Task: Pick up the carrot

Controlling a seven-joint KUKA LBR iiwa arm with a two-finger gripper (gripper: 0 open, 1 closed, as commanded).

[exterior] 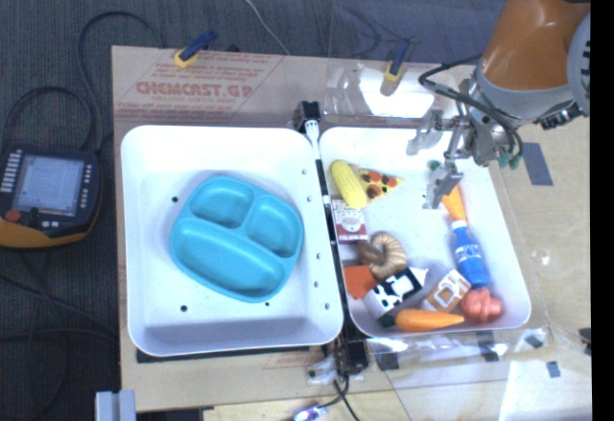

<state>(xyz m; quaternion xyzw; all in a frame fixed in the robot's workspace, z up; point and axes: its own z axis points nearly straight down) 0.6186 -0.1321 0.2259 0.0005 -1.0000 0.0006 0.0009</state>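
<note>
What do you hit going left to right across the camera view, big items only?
Teach pendant → blue divided plate in the left bin → corn cob → bottle with the blue label in the right bin. The gripper hangs over that bin's far right part.

The orange carrot (pixel 428 319) is lying flat on its side along the right bin's near wall, its tapered tip pointing right, touching neighbouring toys.
</note>
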